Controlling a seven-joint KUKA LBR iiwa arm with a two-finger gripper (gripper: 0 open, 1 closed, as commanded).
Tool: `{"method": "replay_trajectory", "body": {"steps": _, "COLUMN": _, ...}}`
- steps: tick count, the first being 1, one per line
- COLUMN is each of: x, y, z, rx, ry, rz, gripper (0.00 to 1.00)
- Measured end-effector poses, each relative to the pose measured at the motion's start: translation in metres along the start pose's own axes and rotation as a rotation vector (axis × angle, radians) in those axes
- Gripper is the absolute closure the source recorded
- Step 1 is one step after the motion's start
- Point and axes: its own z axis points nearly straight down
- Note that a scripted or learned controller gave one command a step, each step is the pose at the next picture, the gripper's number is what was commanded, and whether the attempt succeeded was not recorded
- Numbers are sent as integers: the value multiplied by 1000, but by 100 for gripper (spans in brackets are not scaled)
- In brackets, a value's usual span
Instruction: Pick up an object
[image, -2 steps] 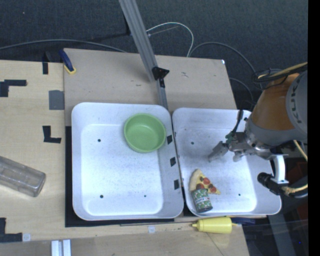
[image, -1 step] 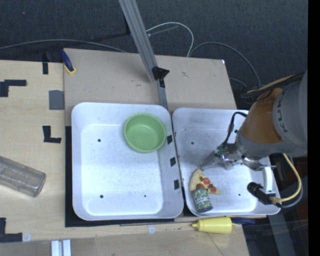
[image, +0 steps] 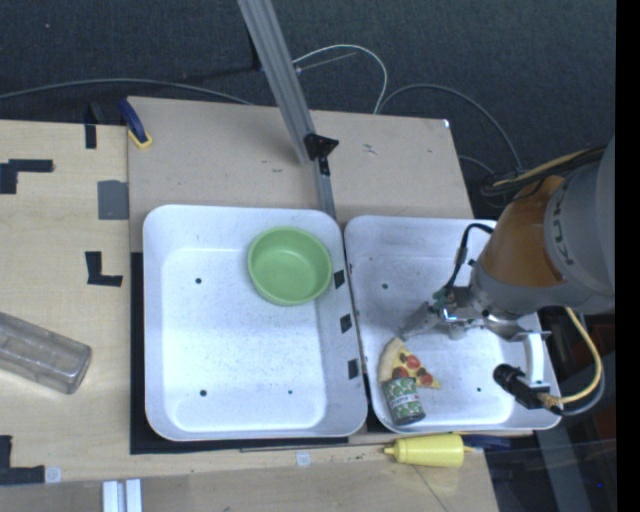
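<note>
A pizza slice (image: 408, 364) lies in the right bin (image: 400, 255) near its front left corner, with a small green can (image: 405, 400) just in front of it. A green bowl (image: 289, 265) sits in the left bin (image: 190, 320) at its back right. My gripper (image: 428, 316) reaches down into the right bin from the right, its tip just above and right of the pizza slice. Nothing shows between its fingers.
A yellow mustard bottle (image: 432, 451) lies on the bench in front of the right bin. A clear plastic cylinder (image: 40, 352) rests at the far left. A grey pole (image: 290, 85) slants over the back of the bench. Cables run behind the bins.
</note>
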Motion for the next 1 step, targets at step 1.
{"method": "replay_trajectory", "body": {"steps": 1, "x": 1, "y": 0, "z": -10, "rx": 1, "ry": 1, "rz": -1, "gripper": 100}}
